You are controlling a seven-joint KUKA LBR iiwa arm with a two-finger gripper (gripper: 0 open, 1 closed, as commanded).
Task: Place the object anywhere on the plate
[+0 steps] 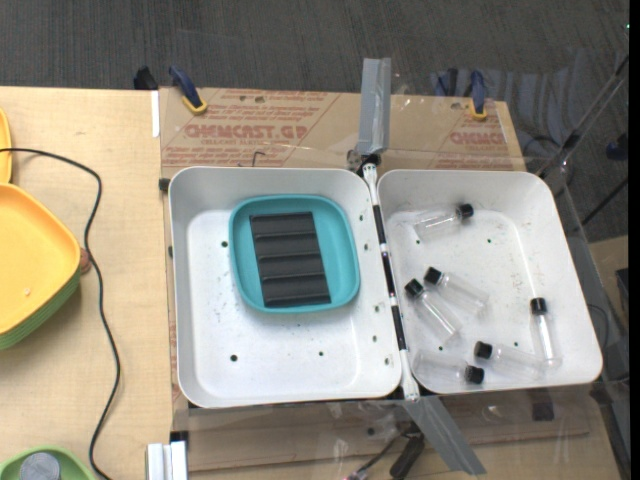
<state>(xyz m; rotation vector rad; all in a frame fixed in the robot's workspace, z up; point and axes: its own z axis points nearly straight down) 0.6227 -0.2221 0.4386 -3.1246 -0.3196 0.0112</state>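
Teal plate [294, 253] with a dark ribbed insert sits toward the left bin's [200, 358] back edge; six clear black-capped vials [443, 218] lie scattered across the right bin [560, 228].

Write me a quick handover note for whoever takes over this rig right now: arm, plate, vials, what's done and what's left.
Teal plate sits in the left bin, carrying a dark ribbed block. No vial on it.
Clear vials with black caps lie loose in the right bin: one at the top, two near the middle, one at the right, two at the bottom.
Done: nothing placed so far.
Left: pick a vial, set it on the plate.
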